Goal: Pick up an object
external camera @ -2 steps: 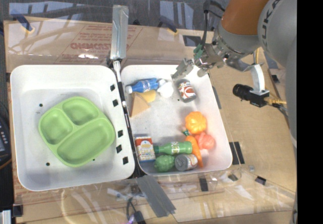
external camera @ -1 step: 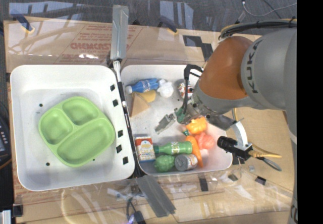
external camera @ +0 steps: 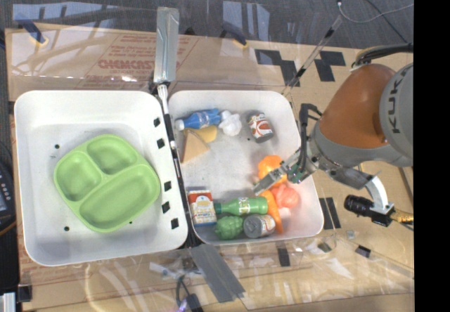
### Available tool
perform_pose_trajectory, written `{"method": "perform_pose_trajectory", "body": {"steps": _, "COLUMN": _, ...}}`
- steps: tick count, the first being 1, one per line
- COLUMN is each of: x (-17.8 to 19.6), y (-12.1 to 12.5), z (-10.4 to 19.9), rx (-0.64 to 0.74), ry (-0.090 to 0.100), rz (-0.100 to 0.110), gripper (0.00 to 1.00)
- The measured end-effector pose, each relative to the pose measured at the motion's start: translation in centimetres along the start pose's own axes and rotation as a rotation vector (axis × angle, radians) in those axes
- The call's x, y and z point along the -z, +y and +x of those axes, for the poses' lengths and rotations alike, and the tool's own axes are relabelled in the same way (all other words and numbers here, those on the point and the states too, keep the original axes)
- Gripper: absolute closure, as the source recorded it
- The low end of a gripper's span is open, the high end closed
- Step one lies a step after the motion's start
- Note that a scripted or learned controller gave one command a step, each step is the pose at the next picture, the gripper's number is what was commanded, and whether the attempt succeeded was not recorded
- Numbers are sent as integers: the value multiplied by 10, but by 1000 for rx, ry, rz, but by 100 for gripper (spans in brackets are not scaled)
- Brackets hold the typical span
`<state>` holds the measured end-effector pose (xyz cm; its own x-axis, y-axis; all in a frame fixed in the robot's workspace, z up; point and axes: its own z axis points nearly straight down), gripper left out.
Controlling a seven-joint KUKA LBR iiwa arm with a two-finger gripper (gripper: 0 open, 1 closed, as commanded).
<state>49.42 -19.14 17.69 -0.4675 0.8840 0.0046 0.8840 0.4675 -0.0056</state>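
My gripper (external camera: 275, 178) hangs low over the right side of the right bin (external camera: 232, 156), its fingers pointing left just above an orange fruit (external camera: 268, 165) and a red-orange round object (external camera: 285, 197). I see nothing between the fingers. Other pieces lie in this bin: a blue bottle (external camera: 199, 119) and a small white piece (external camera: 230, 123) at the back, a brown can (external camera: 260, 127), a yellow wedge (external camera: 197, 142), a green bottle (external camera: 241, 206), a red and white carton (external camera: 202, 206), a silver can (external camera: 260, 225) and a green vegetable (external camera: 228, 228).
The left bin (external camera: 35, 163) holds a green divided plate (external camera: 107, 182). A metal divider (external camera: 166, 43) rises at the back between the bins. The orange-banded arm (external camera: 358, 117) stands beyond the right bin's right wall, with cables behind it.
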Motion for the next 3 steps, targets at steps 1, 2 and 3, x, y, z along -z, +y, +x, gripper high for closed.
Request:
{"method": "perform_pose_trajectory", "body": {"steps": 1, "x": 65, "y": -12, "z": 6, "rx": 28, "ry": -2, "rz": -3, "gripper": 0}}
{"method": "perform_pose_trajectory", "body": {"steps": 2, "x": -70, "y": 6, "z": 17, "rx": 7, "ry": 0, "rz": -2, "gripper": 0}}
{"method": "perform_pose_trajectory", "body": {"steps": 3, "x": 8, "y": 42, "z": -18, "rx": -353, "ry": -2, "rz": -1, "gripper": 0}}
